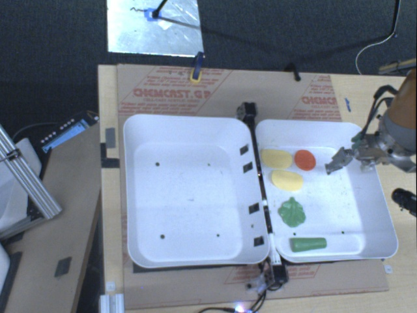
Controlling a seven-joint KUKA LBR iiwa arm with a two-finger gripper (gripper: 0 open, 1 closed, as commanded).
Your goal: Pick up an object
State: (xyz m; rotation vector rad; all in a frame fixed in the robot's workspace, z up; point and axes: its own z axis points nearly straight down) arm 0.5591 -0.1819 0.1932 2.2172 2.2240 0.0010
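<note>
Bench with two white bins, right bin (374, 194) holding two yellow pieces (281, 168), red disc (305, 160), green leafy piece (292, 212) and green cylinder (308, 243); gripper (339, 160), finger state indiscernible, is best centred over the nearby red disc before being lowered.

The arm (401, 119) is cut off by the right edge; the pincer (339, 160) is blurred.

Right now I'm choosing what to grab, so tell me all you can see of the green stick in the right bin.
The green stick is a short, smooth rod with rounded ends, plastic-looking. It lies flat, roughly level, on the right bin's floor by the near wall. Nothing touches it; the leafy green piece sits apart, just above.
</note>
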